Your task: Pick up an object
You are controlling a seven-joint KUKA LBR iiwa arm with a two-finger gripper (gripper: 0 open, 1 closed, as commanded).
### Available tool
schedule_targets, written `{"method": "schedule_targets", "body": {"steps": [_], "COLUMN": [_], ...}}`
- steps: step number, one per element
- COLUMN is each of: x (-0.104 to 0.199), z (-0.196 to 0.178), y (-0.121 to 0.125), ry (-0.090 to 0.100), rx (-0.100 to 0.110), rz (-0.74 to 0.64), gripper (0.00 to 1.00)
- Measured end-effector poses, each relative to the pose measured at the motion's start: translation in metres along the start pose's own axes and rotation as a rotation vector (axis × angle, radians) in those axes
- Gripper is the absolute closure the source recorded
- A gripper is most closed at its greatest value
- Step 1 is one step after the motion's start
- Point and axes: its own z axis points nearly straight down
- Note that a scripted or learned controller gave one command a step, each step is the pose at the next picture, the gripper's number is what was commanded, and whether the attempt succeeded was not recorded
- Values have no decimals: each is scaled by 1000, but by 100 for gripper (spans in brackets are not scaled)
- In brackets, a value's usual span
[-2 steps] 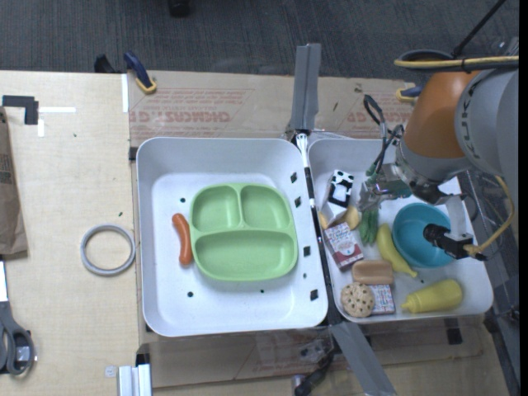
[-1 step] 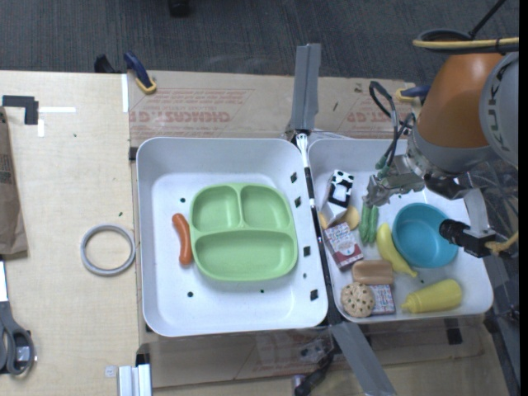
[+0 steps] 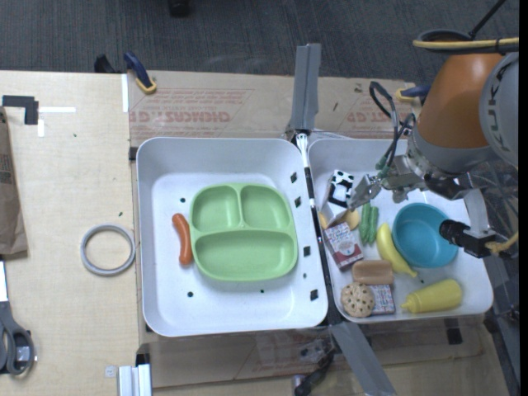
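Note:
My gripper [image 3: 360,195] hangs low over the upper middle of the right bin [image 3: 474,308], reaching in from the right. It is just right of a black-and-white toy [image 3: 339,188] and above a green vegetable [image 3: 369,223]. Around these lie a banana [image 3: 393,251], a blue bowl [image 3: 423,236], a red-and-white packet [image 3: 341,244], a brown loaf-like piece [image 3: 373,271], a cookie [image 3: 357,300] and a yellow bottle [image 3: 433,297]. Nothing visibly sits in the gripper.
The left bin [image 3: 157,295] holds a green divided plate [image 3: 243,231] and an orange sausage [image 3: 183,239] beside it. On the bench at left lie a grey ring [image 3: 108,248] and scissors [image 3: 12,349]. A blue clamp [image 3: 140,71] sits at the back.

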Motion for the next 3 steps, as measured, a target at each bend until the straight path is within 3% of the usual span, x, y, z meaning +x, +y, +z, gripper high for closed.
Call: {"method": "schedule_targets", "body": {"steps": [1, 2, 3], "x": [-18, -18, -18], "z": [95, 86, 86], "y": [-37, -36, -36], "ry": [-2, -1, 0], "rx": [-9, -10, -10], "rz": [-56, -53, -54], "gripper": [0, 100, 0]}}
